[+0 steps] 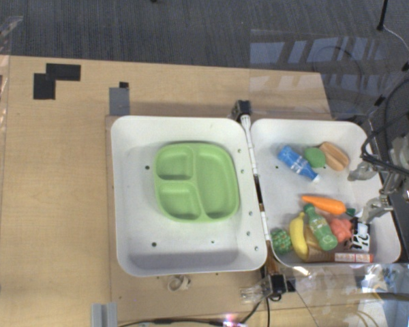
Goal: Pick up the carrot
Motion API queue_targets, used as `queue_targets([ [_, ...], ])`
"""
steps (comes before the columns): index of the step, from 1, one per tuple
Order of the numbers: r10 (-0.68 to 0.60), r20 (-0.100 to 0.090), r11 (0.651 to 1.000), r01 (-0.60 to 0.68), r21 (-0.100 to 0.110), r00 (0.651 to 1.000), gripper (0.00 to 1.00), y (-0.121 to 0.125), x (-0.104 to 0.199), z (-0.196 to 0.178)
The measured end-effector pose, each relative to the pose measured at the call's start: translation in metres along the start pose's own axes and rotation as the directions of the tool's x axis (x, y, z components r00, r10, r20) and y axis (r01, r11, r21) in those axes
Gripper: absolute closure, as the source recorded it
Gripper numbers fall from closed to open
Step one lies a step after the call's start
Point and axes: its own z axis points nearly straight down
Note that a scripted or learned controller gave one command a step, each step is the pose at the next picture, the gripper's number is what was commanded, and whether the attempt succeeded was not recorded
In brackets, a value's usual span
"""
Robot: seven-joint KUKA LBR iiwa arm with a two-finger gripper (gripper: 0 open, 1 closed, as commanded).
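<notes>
Clutter in the right bin's [273, 142] near corner makes things hard to sort out: a banana [298, 238], a green bottle [320, 227] and some small packets overlap, and I can't name them all. The arm is mostly cut off at the right edge. Its gripper [369, 193] hangs at the bin's right rim, fingers spread, nothing between them. The carrot [324, 204] lies in that bin, just left of the gripper and apart from it, long axis running left to right, thin tip pointing left. A green tray [194, 182] sits in the left bin [133, 244].
</notes>
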Motion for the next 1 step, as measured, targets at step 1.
queue_targets([
  [1, -0.19, 0.023, 0.982, 0.19, 0.013, 0.981, 0.0, 0.0215, -0.0026, 0.0869],
])
